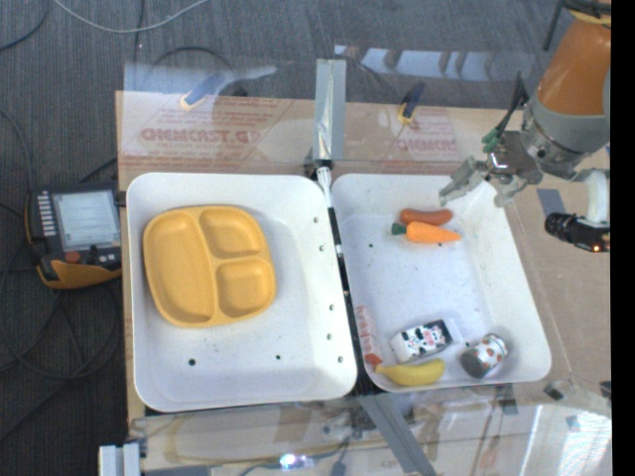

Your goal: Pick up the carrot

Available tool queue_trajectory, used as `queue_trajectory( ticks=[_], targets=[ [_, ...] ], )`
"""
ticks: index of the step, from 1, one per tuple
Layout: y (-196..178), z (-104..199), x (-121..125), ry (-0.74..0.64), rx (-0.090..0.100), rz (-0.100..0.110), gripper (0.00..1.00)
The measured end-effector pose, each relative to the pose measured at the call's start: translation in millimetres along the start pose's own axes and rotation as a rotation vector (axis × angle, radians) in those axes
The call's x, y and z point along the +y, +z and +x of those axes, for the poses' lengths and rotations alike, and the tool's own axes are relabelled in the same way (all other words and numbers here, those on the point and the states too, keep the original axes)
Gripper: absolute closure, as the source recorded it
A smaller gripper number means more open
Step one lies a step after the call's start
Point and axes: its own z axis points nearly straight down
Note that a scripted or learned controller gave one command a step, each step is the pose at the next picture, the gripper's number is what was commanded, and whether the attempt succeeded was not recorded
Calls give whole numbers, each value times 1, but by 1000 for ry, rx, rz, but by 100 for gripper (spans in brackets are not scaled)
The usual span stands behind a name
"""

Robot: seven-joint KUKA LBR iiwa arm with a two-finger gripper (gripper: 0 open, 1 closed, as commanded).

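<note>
Near edge of right bin (526,310): banana (414,372), a small white box (423,339) and a round silvery object (484,355). Left bin (164,380) held a yellow divided tray (209,263). Carrot (431,233) lay in the right bin's far half, touching a red sausage-like item (426,216). Gripper (483,185) hovered above the far right corner, fingers spread, nothing between them.

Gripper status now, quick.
Gripper: open, fingers spread, holding nothing, above the right bin's upper right corner, apart from the carrot.
</note>
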Motion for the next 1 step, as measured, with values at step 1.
queue_trajectory(
  ticks=[1],
  targets=[
    [165, 70, -1, 102, -2, -1, 0]
  ],
)
